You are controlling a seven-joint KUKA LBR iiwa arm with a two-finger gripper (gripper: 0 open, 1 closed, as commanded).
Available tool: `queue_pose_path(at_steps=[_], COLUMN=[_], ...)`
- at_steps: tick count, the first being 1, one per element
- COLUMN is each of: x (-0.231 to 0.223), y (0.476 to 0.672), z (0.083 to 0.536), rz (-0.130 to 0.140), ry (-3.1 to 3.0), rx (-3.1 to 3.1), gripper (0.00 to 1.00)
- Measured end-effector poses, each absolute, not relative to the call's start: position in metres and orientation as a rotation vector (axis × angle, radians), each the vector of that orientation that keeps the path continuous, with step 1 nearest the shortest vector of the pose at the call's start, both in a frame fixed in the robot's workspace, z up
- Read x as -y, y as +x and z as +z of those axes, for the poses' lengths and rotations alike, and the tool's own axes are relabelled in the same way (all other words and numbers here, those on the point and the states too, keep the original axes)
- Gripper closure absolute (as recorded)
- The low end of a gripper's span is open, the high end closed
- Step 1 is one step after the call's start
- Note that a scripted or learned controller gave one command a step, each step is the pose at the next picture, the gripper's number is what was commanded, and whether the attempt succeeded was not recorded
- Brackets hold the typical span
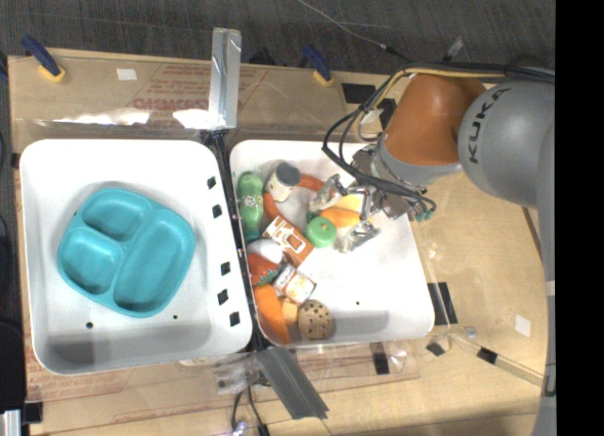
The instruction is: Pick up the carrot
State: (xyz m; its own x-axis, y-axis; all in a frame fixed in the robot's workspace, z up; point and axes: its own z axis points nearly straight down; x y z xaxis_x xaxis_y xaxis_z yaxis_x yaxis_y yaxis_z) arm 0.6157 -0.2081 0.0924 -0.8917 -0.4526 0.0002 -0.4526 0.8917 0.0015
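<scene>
The carrot (273,206) looks like the slim orange piece in the right bin (396,283), lying between a green bottle (250,200) and a small round tin (282,179), partly under other items. My gripper (347,211) is low in the same bin, right of the carrot and apart from it. It sits over a yellow-orange item (343,206), with a green round piece (321,231) just to its left. The grey arm (505,142) with its orange band (425,123) reaches in from the right.
The right bin's left half holds several crowded items: a red-and-white packet (286,238), an orange wedge (269,309), a brown cookie (315,321). The left bin (57,330) holds a teal divided plate (127,250). Cables (354,137) loop above the wrist.
</scene>
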Motion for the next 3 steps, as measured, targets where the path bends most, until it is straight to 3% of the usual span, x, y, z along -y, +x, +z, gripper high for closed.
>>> queue_pose_path(at_steps=[1,2,3], x=[0.206,0.18,0.175], y=[0.617,0.603,0.655], z=[0.103,0.18,0.192], rz=[-0.001,0.005,0.002], ry=[0.738,1.213,1.444], rx=[3.056,2.905,2.794], gripper=[1.0,1.0,1.0])
